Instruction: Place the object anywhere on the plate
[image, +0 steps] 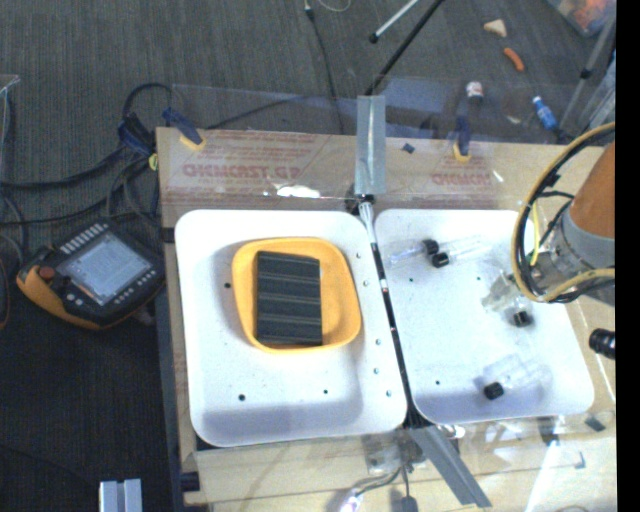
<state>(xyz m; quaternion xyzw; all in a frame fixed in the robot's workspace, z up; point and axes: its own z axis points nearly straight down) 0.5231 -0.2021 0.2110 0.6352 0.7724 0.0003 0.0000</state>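
Note:
A dark grey ribbed rectangular block (289, 297) lies flat in the middle of the yellow plate (343, 300), which sits in the left white bin (205, 370). The arm's grey wrist (585, 255), with the orange band (610, 190) above it, hangs over the right side of the right bin (440, 330). My gripper (560, 282) sits under that wrist, mostly hidden by it and by looping cables. Nothing can be seen held in it. It is far to the right of the plate and the block.
Three clear plastic pieces with black caps lie in the right bin: one at the back (437, 252), one beside the wrist (512, 303), one near the front (505, 381). A metal divider (372, 150) runs between the bins. A teach pendant (95, 275) lies left of the bench.

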